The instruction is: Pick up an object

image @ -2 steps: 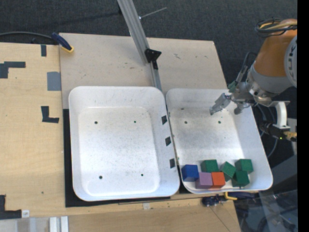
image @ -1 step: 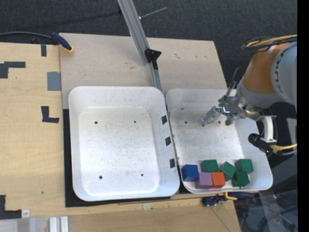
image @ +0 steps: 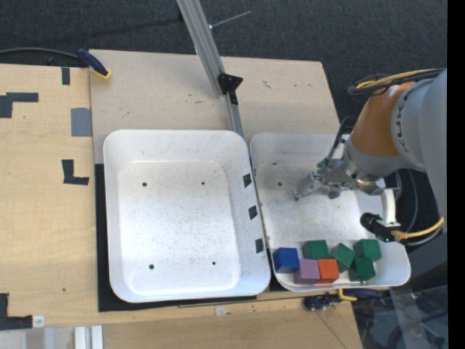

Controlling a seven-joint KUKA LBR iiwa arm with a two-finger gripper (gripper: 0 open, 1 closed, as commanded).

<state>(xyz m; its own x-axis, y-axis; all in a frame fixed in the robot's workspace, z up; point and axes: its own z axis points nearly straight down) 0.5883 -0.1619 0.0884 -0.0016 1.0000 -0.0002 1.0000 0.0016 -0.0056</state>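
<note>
Speckled white right bin (image: 290,158), small cubic blocks (image: 328,260) along near wall; end effector (image: 309,189) overhead, grip indiscernible.

You can't tell how the gripper (image: 305,191) is set; the arm (image: 407,126) runs off the right edge.

Two smooth white plastic bins (image: 116,151) sit on a matt wooden bench (image: 160,86), with an upright metal rail (image: 203,35) rising beside them.

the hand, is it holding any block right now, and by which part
Nothing is held. The hand hangs over bare bin floor, apart from the blocks clustered along the right bin's near edge.
</note>
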